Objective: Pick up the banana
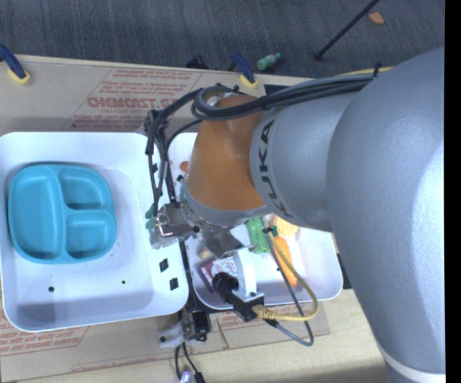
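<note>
Cardboard-topped bench (95,94) on dark carpet (95,14) (blue clamps (11,62)); gripper (212,250) state unclear beneath arm (334,158)

Grey KUKA arm (358,158) reaching in from the right, wrist turned downward.
Its orange band (222,166) faces the camera above the wrist; the tool (214,254) sits low beneath, mostly hidden by the wrist.

We see a divided plate (59,211) of smooth blue plastic with a soft gloss. The plate's bin (79,298) and the other bin (326,274) look like smooth white plastic, faintly shiny. Matt brown cardboard (71,94) printed in red covers the tabletop (338,337). The arm (374,158) wears a smooth grey satin shell, its orange band (222,166) glossier. The floor (95,14) looks like dark ribbed carpet.
</note>
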`<state>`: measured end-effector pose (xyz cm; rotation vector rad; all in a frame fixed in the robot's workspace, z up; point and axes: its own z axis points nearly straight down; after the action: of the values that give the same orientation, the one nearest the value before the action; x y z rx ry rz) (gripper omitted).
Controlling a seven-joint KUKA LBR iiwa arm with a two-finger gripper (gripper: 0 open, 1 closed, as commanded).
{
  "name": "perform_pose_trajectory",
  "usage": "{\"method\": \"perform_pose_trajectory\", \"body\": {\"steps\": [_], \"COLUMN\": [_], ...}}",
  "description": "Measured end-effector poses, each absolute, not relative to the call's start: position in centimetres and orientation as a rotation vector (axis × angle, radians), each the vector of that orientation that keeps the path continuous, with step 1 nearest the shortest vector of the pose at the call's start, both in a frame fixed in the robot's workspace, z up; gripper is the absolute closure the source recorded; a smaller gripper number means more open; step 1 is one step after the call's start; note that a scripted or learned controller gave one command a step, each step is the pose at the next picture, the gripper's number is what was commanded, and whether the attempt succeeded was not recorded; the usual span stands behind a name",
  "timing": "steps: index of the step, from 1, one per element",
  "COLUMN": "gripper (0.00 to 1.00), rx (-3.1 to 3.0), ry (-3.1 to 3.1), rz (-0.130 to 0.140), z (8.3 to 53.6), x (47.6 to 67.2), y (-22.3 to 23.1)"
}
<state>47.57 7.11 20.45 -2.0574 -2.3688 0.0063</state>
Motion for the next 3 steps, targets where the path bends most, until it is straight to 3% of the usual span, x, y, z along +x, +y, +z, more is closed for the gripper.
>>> {"method": "perform_pose_trajectory", "body": {"steps": [1, 2, 3], "gripper": [1.00, 1.00, 1.00], "rx": [-2.049, -1.821, -2.001], "ry": [-2.383, -2.555, -2.421], "rz": [-0.001, 0.006, 0.001], "z": [41.5, 25.8, 38.0], "x": [53.1, 47.5, 47.6], "y": [4.3, 8.2, 12.8]}}
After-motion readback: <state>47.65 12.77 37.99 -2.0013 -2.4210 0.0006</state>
